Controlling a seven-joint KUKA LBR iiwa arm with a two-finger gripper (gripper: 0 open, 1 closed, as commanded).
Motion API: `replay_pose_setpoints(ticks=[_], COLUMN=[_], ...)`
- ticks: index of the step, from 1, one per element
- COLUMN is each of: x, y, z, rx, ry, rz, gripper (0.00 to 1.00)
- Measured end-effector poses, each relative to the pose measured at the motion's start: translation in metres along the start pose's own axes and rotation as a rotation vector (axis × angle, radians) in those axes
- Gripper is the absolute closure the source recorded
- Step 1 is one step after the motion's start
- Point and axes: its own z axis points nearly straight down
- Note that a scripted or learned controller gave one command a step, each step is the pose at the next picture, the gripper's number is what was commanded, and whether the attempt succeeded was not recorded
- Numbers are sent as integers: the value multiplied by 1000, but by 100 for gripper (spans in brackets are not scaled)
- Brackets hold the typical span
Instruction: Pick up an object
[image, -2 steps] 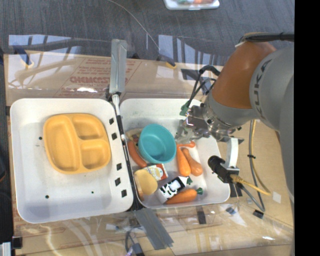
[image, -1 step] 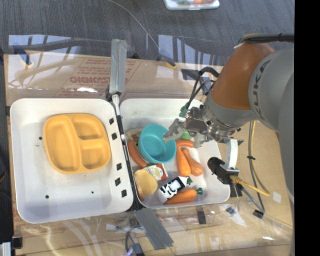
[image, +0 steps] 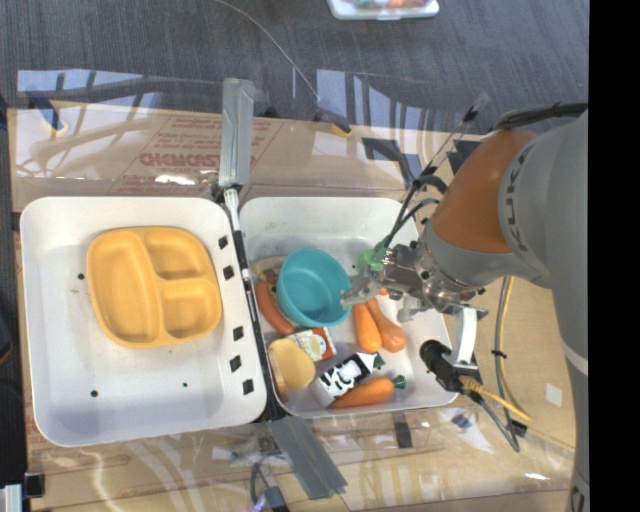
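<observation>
The grey arm with its orange band (image: 480, 205) reaches in from the right over the right white bin (image: 300, 212). Its gripper (image: 372, 282) hangs low at the right rim of a teal plastic bowl (image: 310, 285); whether its fingers are open or closed cannot be told, nor whether they hold anything. Near the bowl lie several orange plastic carrots (image: 366, 326), a black-and-white cow-patterned carton (image: 345, 374) and a pale yellow rounded piece (image: 292, 364). The left white bin (image: 60, 400) bears a yellow compartment tray (image: 152, 283).
</observation>
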Motion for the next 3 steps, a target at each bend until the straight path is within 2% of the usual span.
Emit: replay_pose_setpoints(ticks=[1, 2, 3], x=[-8, -7, 8], y=[-23, -22, -21], z=[102, 93, 51], rx=[-2, -1, -8], ry=[4, 4, 5], rz=[142, 137, 131], gripper=[0, 100, 100])
